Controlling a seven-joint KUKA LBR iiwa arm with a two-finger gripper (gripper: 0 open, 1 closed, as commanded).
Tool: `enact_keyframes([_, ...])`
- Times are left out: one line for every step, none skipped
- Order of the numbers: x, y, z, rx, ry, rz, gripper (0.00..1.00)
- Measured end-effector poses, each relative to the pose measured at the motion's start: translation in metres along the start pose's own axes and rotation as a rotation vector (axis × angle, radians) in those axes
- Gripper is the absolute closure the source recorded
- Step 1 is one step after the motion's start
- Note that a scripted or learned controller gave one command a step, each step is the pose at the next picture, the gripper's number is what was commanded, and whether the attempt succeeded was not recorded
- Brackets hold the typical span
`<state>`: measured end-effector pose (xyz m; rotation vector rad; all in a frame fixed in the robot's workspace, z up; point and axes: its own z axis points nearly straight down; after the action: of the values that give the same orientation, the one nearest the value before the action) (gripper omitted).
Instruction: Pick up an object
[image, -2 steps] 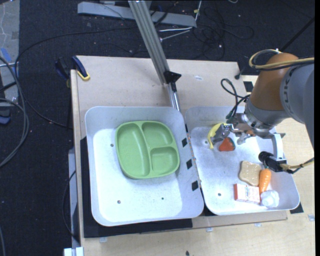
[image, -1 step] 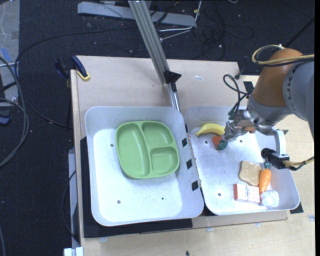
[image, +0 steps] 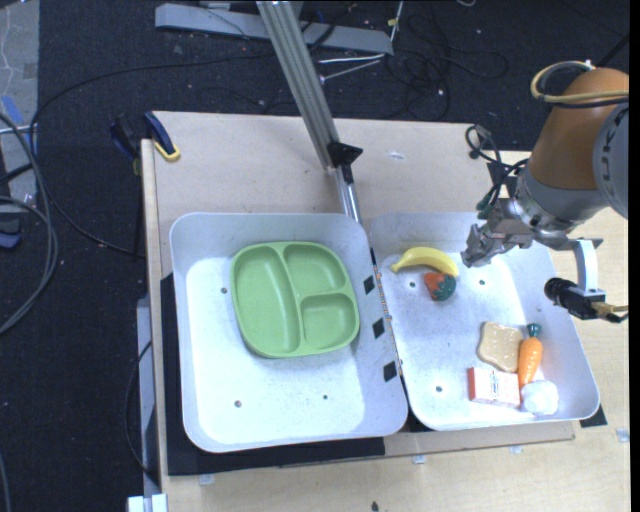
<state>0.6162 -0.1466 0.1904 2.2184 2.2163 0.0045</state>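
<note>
Over the right bin, near its upper edge, the fingers hang at the end of the grey arm, which comes in from the right with its orange band above the wrist. Can't tell if they are released or clenched, the tips are too small and dark to read; nothing visible between them. Just left of and slightly below the tips lies a yellow banana, curved, ends pointing down. Touching the banana's underside is a small red-and-green piece, looks like a strawberry. Both sit near the tips but apart from them. Lower right in the same bin: a slice of toast, an orange carrot lying against its right side, a red-and-white packet below the toast, and a white round thing at the carrot's lower end. That cluster is well apart from the tips. Left bin holds a green divided plate with three compartments, sitting in the upper middle. Both bins rest side by side on the light wooden desk, dark floor with cables around it.
</note>
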Motion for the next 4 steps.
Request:
enact_keyframes([-0.009, 0.004, -0.049, 0.0, 0.0, 0.0, 1.0])
enact_keyframes([-0.009, 0.005, -0.087, 0.0, 0.0, -0.003, 1.0])
enact_keyframes([0.053, -0.006, -0.075, 0.008, 0.003, -0.008, 1.0])
enact_keyframes([0.102, -0.007, -0.058, 0.007, 0.003, -0.008, 1.0])
